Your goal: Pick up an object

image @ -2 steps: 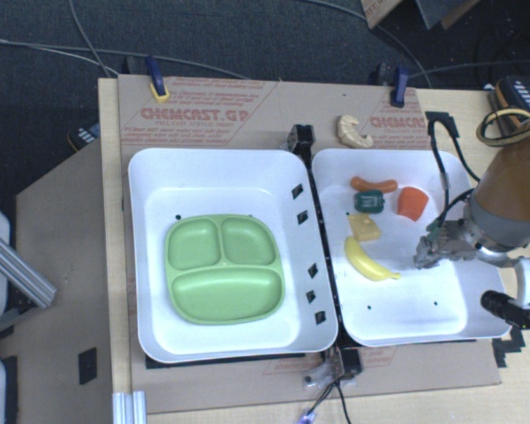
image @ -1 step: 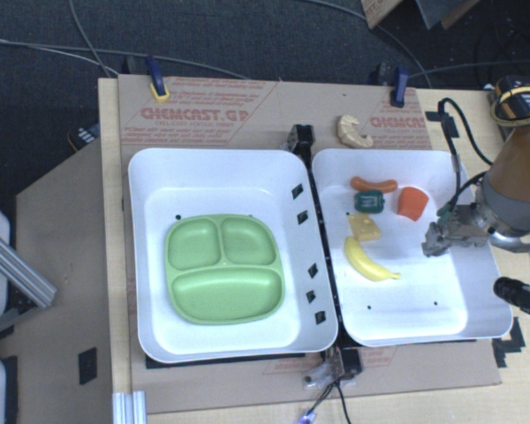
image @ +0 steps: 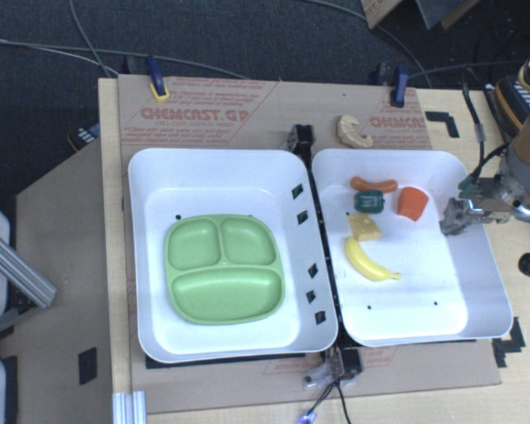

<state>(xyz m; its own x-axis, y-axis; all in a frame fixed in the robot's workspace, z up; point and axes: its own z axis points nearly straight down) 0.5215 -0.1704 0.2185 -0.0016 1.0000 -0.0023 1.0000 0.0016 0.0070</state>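
Two white bins are seen side by side on the desk (brown board with red lettering, clamped at the far edge by two blue clips). The left bin is occupied by a green divided plate, three compartments, lying flat near the bin's middle. The right bin holds the small items, all grouped in its left half.

The arm enters from the right edge; the claw is positioned at the right bin's right rim, low over the bin wall. Nothing is seen between its fingers, and how far they are spread cannot be told from this angle.

Items in the right bin, by size:
- yellow banana, lying diagonally, nearest the viewer of the group
- orange-red cup-like block, upright, closest to the claw but apart from it
- red-orange sausage, lying across, farthest back
- pale yellow wedge, just above the banana, close to touching it
- dark green block, between sausage and wedge

A beige curved piece is lying on the desk just behind the right bin, outside it.
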